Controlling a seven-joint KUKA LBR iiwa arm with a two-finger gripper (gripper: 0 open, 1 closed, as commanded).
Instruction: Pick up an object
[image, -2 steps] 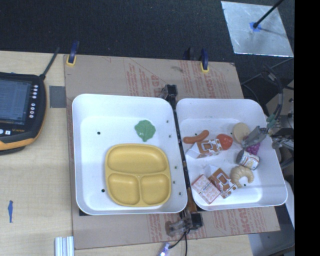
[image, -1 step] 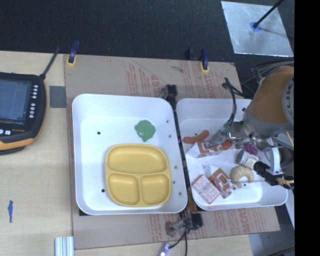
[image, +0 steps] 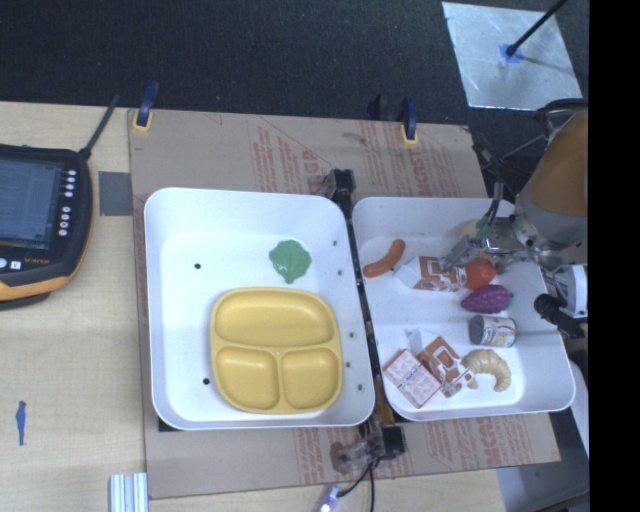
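Presently, gripper (image: 478, 250) is logged low at the right bin's (image: 540, 400) far edge; jaw state cannot be told. Tomato (image: 481, 271) is listed directly beneath and nearward, purple fruit (image: 486, 298) just beyond it, toward the bin's middle.

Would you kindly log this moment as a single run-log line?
task: pick up object | gripper: over right bin, by red item | grasp: unclear | left bin: yellow tray, green item
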